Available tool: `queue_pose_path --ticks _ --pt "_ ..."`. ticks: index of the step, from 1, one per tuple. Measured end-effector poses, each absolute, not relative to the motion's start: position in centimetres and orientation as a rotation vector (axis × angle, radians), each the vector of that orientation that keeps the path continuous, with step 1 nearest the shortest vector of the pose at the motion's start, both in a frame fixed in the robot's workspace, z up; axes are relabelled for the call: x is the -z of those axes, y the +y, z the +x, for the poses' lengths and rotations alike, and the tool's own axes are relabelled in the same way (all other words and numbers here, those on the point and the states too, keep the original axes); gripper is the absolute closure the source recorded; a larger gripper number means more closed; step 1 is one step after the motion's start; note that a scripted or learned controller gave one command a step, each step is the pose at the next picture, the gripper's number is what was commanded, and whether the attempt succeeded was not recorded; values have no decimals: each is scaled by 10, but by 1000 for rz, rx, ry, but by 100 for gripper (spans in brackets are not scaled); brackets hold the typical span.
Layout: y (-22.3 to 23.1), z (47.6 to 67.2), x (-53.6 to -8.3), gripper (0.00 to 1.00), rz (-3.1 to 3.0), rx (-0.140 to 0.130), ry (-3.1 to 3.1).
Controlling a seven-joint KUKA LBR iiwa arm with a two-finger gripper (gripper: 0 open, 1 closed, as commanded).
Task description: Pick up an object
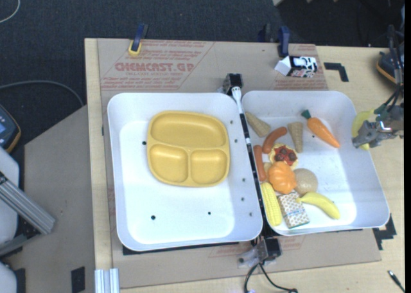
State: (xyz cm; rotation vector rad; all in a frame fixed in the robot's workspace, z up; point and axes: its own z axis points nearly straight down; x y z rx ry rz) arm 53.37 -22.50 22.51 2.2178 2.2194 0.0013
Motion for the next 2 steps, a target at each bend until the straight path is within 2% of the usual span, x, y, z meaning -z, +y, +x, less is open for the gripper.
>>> queue_pose_path --ticks 1,2 --pt "-167 554 -217 100 2216 -2 2230" --pt "-118 572 -231 100 2213 -5 2226"
